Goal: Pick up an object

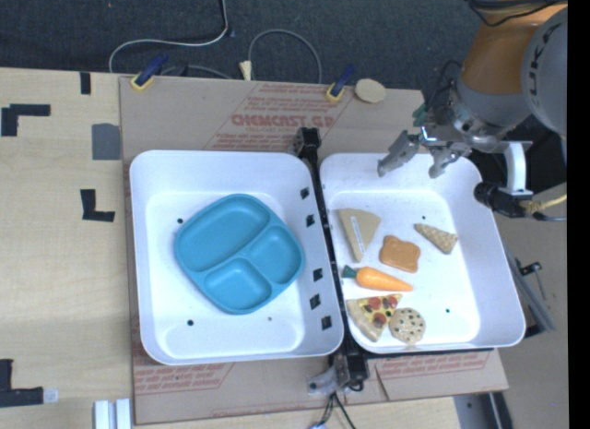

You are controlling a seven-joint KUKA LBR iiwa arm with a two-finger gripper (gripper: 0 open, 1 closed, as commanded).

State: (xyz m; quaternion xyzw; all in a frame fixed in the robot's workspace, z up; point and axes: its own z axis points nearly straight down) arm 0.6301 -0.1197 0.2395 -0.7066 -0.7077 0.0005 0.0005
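While end effector [417,159] hovers open, six foods, one blue tray [240,252].

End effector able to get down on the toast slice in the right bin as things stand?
Probably yes. The end effector hangs open over the right bin's far edge, and the toast slice lies flat with nothing on top. The carrot sits close beside it, so finger room on that side looks tight.

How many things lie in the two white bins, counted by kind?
Blue divided plate: 1
Cheese wedge: 1
Small wedge slice: 1
Toast slice: 1
Carrot: 1
Pizza slice: 1
Cookie: 1
Total: 7
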